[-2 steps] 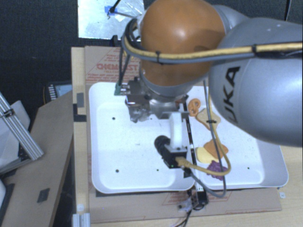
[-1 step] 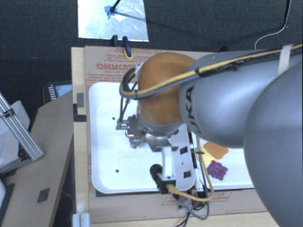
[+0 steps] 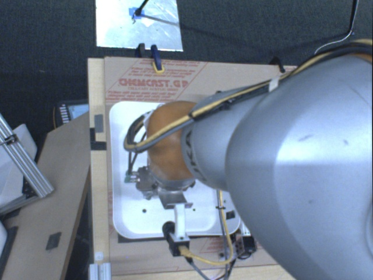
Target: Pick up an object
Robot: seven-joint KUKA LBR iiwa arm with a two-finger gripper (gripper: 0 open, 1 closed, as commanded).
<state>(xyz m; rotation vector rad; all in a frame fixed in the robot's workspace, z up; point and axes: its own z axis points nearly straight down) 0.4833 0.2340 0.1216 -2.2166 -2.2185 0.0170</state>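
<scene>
My arm reaches in from the right and covers most of the view, its orange band hanging over the left white bin. Below the band, the gripper points down into the bin, close to its floor. The wrist body hides its lower end. A small greenish bit shows at the gripper's left edge, and I cannot tell what it is. No other loose object shows on the visible bin floor.
The bin rests on a cardboard sheet with red lettering, held by a blue and yellow clamp. A shiny foil sheet lies behind. An aluminium rail leans at the left. A yellow cable hangs along the wrist.
</scene>
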